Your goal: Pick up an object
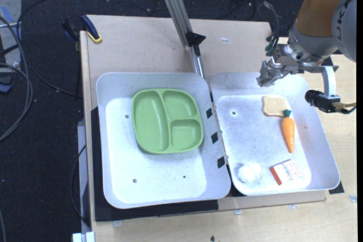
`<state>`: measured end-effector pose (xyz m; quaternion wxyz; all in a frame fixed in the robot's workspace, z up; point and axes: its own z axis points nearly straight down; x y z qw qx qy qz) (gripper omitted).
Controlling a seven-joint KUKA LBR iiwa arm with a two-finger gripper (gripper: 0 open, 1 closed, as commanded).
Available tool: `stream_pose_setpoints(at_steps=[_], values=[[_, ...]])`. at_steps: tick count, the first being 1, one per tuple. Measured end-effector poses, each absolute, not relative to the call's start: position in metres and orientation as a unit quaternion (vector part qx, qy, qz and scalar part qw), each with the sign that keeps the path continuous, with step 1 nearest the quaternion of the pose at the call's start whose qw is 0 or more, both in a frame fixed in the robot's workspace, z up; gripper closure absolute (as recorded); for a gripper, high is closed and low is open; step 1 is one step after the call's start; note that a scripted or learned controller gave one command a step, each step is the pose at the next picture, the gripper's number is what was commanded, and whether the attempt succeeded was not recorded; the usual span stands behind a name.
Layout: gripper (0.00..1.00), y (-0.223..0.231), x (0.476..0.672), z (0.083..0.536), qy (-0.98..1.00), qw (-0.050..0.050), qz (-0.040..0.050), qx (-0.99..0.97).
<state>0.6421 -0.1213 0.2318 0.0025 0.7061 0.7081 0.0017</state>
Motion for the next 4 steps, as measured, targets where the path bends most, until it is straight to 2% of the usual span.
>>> stream_pose_setpoints(at_steps=[2, 3, 4], values=[[1.0, -0.02, 0.614, 0.216, 0.71, -0.001, -0.0003, 0.705], [1.0, 0.031, 0.608, 0.211, 0.71, -0.001, 0.0001, 0.705], [1.0, 0.086, 0.59, 0.222, 0.71, -0.001, 0.0003, 0.704]])
